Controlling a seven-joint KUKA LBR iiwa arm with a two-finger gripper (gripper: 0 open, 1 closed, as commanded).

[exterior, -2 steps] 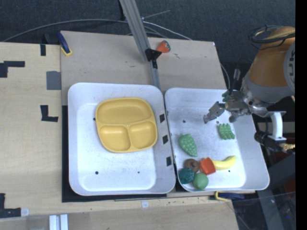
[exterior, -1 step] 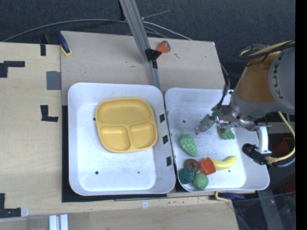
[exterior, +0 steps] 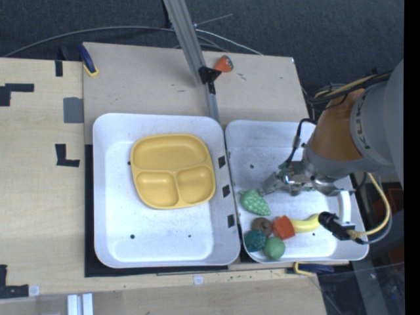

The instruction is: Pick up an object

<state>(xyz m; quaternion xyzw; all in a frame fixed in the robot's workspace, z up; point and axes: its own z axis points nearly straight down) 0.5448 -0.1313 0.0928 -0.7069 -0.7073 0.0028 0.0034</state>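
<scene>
You had the arm (exterior: 348,133) reaching in from the right, its orange band sitting over the right bin (exterior: 262,143), and the tool (exterior: 279,181) was low inside that bin, its metal tip pointing left toward the green bumpy object (exterior: 254,202). That object lay just below and left of the tip, close to it, though contact between them was too fine to make out from this angle. As for the tool's spread, you could not tell it here: the tip read as one pale grey wedge, and nothing showed between its parts. Along the near edge of the right bin you had a small cluster: a brown round piece (exterior: 262,226), a teal lump (exterior: 255,241), a light green ball (exterior: 274,247), an orange-red block (exterior: 283,227) and a yellow banana-shaped toy (exterior: 306,224) with a dark end, most of them touching or just beside one another. In the left bin (exterior: 108,195) a yellow divided plate (exterior: 173,170) lay flat toward the far side. On the worktop (exterior: 144,77) beyond the bins, a grey pole (exterior: 187,35) ran up out of view with a small orange-red object (exterior: 224,63) beside its base. No brand, label or writing could be read anywhere.
</scene>
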